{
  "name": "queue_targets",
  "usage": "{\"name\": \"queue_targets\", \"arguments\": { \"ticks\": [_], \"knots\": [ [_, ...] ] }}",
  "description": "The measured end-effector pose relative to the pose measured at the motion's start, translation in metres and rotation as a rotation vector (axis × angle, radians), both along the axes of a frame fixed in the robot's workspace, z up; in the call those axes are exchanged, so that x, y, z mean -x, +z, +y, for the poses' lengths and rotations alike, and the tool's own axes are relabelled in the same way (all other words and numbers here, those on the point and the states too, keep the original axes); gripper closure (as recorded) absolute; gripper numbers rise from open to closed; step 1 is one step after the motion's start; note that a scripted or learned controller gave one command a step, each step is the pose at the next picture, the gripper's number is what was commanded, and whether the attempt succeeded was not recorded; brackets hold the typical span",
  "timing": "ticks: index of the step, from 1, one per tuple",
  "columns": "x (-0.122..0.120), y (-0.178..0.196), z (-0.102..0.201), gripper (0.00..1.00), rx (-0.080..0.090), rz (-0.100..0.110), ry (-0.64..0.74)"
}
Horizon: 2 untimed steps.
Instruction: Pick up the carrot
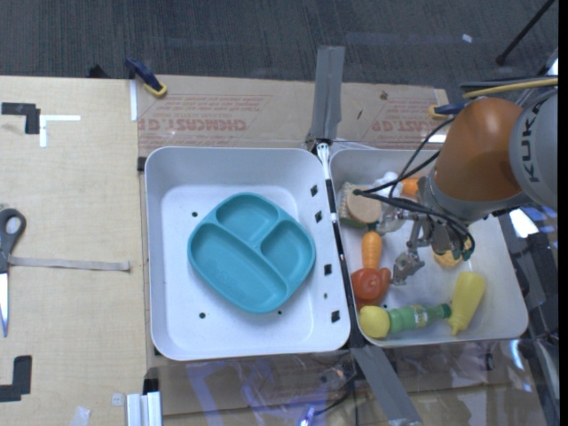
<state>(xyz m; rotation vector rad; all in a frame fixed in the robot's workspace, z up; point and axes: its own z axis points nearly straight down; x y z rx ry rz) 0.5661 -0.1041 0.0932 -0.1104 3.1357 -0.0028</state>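
**Inspector:** Where did the carrot [372, 248] lie?

**Operator:** I saw it in the right bin [506, 322], above the tomato [370, 283]. The pincer [406, 267] hung just beside it, clasping nothing; I couldn't tell its spread.

Looked like a robotics lab: a grey and orange KUKA arm [484, 153] reached over two white bins [160, 264] taped with grey tape [329, 87] onto flattened cardboard [213, 114] on a wooden bench [62, 309], with scissors [7, 247] near its left edge and dark carpet [222, 16] beyond its far edge.
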Motion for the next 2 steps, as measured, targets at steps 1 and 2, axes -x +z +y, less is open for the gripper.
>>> {"name": "queue_targets", "arguments": {
  "ticks": [1,2],
  "knots": [
    [-0.0023,0.0103,0.001,1.0,0.001,-0.005,0.004],
    [-0.0023,0.0103,0.001,0.0,0.001,-0.005,0.003]
  ]
}}
